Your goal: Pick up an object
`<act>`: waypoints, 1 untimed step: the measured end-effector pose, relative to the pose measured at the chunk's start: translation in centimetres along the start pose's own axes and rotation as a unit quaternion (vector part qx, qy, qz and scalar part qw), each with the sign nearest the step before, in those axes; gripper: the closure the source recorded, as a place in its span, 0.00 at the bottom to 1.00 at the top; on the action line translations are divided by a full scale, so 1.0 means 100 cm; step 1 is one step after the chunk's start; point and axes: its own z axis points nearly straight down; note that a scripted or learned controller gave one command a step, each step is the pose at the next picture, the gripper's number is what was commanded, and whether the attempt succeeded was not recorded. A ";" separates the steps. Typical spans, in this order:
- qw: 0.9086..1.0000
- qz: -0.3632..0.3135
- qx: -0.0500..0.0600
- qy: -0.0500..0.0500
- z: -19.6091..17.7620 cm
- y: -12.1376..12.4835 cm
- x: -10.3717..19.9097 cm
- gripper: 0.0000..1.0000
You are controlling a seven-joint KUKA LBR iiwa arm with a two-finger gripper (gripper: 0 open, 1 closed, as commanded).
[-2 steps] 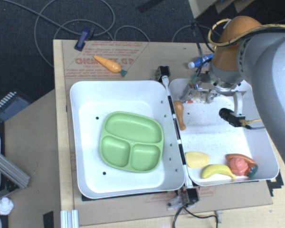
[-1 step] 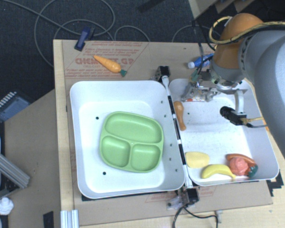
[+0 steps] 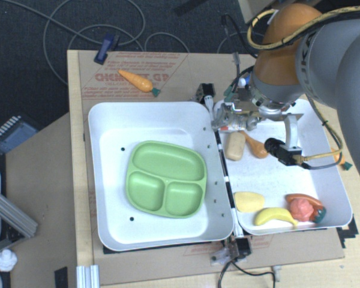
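two bins | hand (image 3: 235, 123) over right bin (image 3: 324, 179), grip state unclear | red cardboard lettering (image 3: 132, 77) unreadable

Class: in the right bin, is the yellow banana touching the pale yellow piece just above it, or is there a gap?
Touching. In the camera view, the banana lies directly against the lower edge of the pale yellow piece, with no white bin floor showing between them.

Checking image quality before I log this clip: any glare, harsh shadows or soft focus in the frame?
Camera view: light is even and diffuse, no hard glare on the white bins; the green tray and banana read crisp, shadows under them faint. The arm's orange band, nearest the lens, looks soft; the gripper sits in a cluttered, slightly shaded patch.
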 end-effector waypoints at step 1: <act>1.000 0.002 0.002 -0.001 -0.038 -0.076 -0.007 1.00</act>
